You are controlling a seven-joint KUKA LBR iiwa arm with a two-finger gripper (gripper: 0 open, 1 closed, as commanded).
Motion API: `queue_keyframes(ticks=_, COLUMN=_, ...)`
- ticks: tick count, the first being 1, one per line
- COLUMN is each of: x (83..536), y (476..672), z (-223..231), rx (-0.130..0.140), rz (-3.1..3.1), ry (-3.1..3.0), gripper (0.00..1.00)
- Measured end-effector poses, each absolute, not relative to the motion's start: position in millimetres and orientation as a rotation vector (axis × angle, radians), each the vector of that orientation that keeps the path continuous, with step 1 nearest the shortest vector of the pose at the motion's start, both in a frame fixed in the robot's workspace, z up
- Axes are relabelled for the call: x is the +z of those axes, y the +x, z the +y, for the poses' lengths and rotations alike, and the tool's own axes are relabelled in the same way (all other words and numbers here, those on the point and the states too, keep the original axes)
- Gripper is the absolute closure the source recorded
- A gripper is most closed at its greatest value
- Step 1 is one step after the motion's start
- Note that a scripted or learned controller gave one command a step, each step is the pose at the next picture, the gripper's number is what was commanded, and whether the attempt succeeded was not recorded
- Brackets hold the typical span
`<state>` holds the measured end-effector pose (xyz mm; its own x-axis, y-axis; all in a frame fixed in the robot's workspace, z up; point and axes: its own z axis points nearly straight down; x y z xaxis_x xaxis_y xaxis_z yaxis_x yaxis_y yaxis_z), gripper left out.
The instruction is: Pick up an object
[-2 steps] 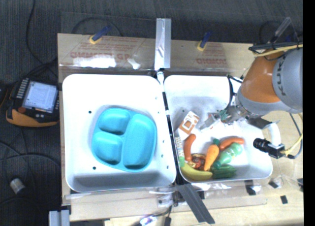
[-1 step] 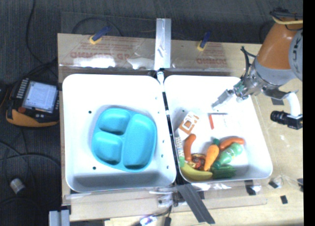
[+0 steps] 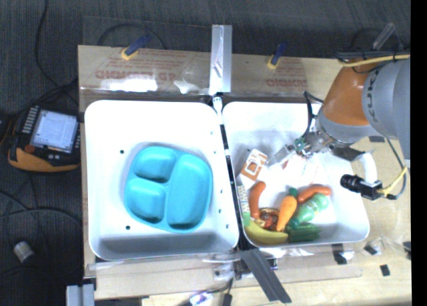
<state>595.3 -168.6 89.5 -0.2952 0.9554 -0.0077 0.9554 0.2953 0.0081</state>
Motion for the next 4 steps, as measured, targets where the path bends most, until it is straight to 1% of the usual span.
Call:
queue_keyframes(ticks=1, x=206.9, y=669.1, z=-174.2, rx=-0.001, rz=2.579, ry=1.790, gripper=0.00)
queue_keyframes(ticks=2, x=118.9, y=602.5, z=-161.4, rx=-0.002, rz=2.692, ry=1.620, gripper=0.00)
queue_keyframes(ticks=3, x=163.7, y=586.7, z=-98.5, rx=0.001, rz=2.722, ry=1.571, gripper=0.00)
queue_keyframes(ticks=4, x=206.8, y=544.9, z=-187.7, rx=-0.003, rz=2.587, ry=1.779, gripper=0.00)
